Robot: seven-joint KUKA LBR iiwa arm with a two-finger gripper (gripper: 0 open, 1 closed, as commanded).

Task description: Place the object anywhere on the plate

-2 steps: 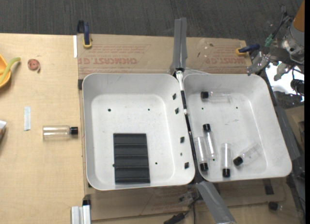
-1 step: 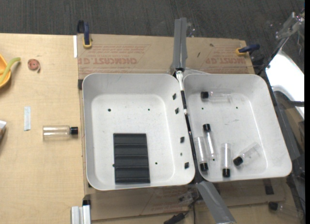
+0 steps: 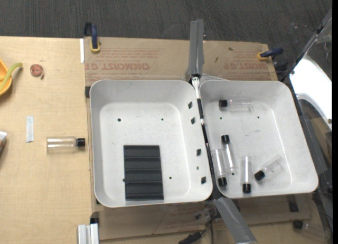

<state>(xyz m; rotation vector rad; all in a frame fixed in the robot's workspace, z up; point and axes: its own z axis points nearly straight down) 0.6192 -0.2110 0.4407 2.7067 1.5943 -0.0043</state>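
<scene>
holding five vials (image 3: 229, 156), one plate (image 3: 142, 172)

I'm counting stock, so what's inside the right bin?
The right bin holds five clear bottles with black caps: one near the back, four toward the front. None covers another, though their clear bodies are faint against the white.
</scene>
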